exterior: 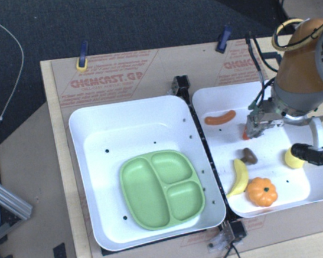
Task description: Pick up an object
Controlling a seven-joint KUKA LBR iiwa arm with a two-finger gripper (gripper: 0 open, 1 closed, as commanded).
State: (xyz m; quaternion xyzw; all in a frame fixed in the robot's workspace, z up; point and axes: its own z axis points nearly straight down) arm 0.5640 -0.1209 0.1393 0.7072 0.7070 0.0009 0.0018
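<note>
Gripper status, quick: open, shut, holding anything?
Gripper: low in the right bin near the sausage; finger state cannot be told.

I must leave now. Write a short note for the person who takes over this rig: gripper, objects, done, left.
Gripper: low in the right bin, beside a small red thing; finger state cannot be told.
Objects in the right bin: sausage, brown piece, banana, orange pumpkin, yellow object partly behind a black part.
Left bin: green divided plate.
Done: nothing seen held.
Left: pick up one object.
</note>
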